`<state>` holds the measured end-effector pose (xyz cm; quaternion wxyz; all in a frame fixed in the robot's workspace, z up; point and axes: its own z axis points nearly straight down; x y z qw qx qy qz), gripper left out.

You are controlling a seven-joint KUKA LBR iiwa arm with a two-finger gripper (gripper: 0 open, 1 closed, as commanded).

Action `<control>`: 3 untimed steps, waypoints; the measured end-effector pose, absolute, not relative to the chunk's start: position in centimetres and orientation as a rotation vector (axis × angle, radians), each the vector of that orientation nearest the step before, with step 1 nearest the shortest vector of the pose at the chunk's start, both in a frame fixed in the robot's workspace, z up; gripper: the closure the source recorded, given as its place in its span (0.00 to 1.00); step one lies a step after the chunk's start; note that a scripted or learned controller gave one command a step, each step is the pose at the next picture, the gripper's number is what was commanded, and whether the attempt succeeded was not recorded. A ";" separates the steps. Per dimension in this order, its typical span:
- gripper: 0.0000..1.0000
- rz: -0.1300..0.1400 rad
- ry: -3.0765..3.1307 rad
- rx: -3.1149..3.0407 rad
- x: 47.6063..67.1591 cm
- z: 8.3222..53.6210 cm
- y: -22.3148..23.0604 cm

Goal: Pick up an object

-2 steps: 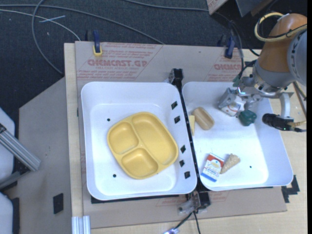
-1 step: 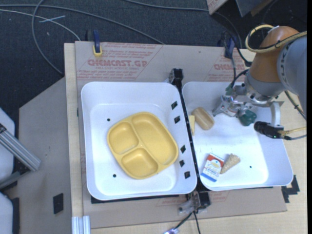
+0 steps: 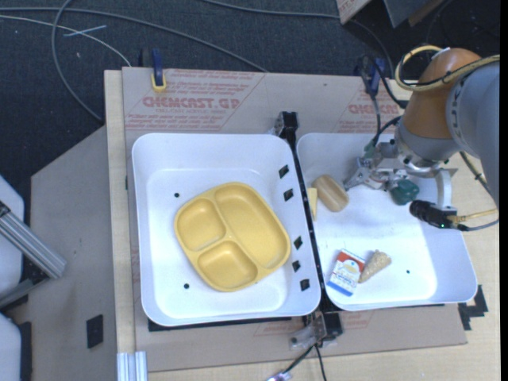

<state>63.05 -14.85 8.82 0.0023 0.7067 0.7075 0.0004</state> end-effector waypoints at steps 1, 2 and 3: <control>1.00 0.004 2.217 2.215 63.2 10.1 -14.9; 1.00 0.006 2.218 2.216 63.9 14.8 -15.5; 1.00 0.007 2.219 2.215 64.1 20.3 -15.5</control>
